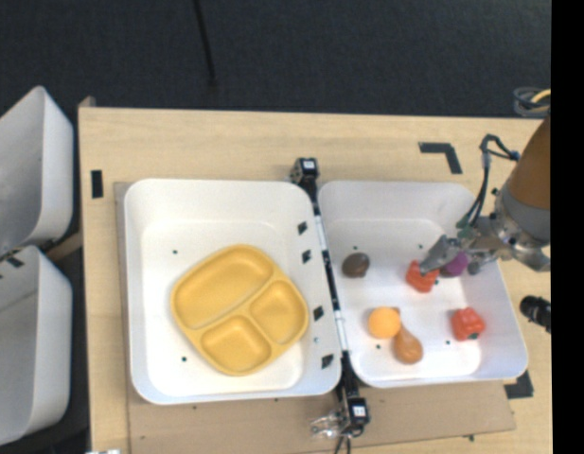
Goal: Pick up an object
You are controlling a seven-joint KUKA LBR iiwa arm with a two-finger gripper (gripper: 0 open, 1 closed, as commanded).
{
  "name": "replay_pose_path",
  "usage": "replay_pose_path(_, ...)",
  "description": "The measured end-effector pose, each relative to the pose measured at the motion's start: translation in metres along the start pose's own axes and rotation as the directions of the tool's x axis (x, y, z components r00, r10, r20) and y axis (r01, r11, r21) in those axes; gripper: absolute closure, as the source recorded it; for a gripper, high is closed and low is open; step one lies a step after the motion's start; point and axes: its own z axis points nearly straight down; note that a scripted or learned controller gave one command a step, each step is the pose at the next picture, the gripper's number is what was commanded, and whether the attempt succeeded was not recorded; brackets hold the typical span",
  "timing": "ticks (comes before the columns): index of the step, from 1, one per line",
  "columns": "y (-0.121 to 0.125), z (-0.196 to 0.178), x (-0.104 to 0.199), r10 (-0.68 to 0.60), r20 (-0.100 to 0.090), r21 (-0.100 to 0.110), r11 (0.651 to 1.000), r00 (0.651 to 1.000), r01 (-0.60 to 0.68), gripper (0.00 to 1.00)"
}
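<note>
Bench seen from above at a slant, with two shallow white bins side by side; nearest the viewer, along the front of the right bin (519, 353), lie a tan-brown lump (408, 348), an orange ball (384, 323) touching it, and, apart to the right, a red block (468, 323); in the left bin (140, 253) a yellow divided plate (238, 307) with three compartments sits tilted toward the front.

Further back in the right bin a dark brown ball (355, 265) rests alone near the dividing edge; to its right a small red-orange piece (421, 277) lies on the bin floor, and a purple piece (455, 262) sits just beside it; the gripper (441, 258) reaches in from the right, low over these two, its tip touching or nearly touching the red-orange piece; whether the claw is wide, narrow or clasping anything cannot be told at this size.

Progress, as a judgement: the arm is down at a likely target, so the approach looks made; nothing looks raised off the bin floor; the grasp itself and the lift are left to do.

At the far right, the arm's grey wrist and orange band (533, 173) rise behind the bin; beyond the bench lies dark floor.
</note>
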Motion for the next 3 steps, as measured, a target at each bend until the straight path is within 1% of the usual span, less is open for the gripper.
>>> replay_pose_path(1, -0.005, 0.05, 0.008, 0.003, -0.001, 0.003, 1.0, 1.0, -0.003, 0.0)
replay_pose_path(2, -0.006, 0.094, 0.007, 0.003, 0.0, 0.002, 1.0, 1.0, -0.003, 0.0)
replay_pose_path(3, -0.004, 0.08, 0.006, 0.009, -0.001, -0.005, 1.0, 1.0, -0.009, 1.0)
